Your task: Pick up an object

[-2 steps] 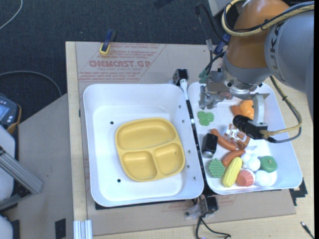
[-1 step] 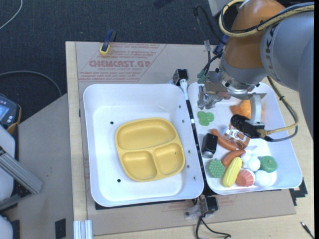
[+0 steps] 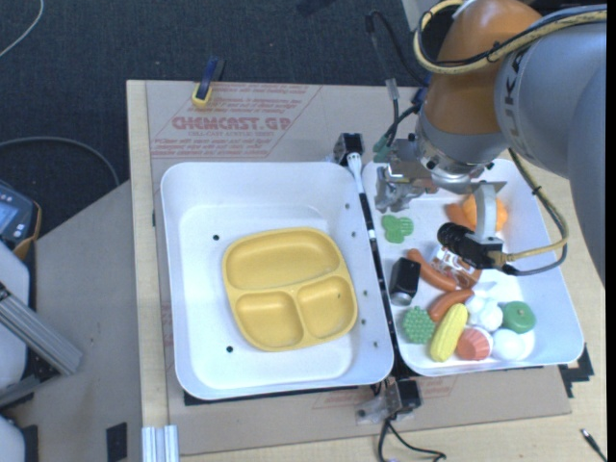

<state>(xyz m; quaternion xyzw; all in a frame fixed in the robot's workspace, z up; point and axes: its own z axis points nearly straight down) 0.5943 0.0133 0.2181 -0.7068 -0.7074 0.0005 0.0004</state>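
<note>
From the overhead camera view you see the hand [image 3: 435,192] low over the back of the right bin [image 3: 549,340], hanging from the orange-banded arm [image 3: 481,56]. You cannot tell how it is set; the wrist hides it. No object is visibly in its grip. The toys are heaped toward the bin's near end: a green piece [image 3: 396,226] lies just beside the hand, with a yellow corn [image 3: 449,331], an orange sausage [image 3: 435,270] and a black block [image 3: 404,278] nearer the front. The green piece looks like the likeliest target, being closest. The left bin [image 3: 188,210] carries a yellow divided tray [image 3: 287,286], presumably the drop-off spot. Both bins rest on the surface [image 3: 241,118].
</note>
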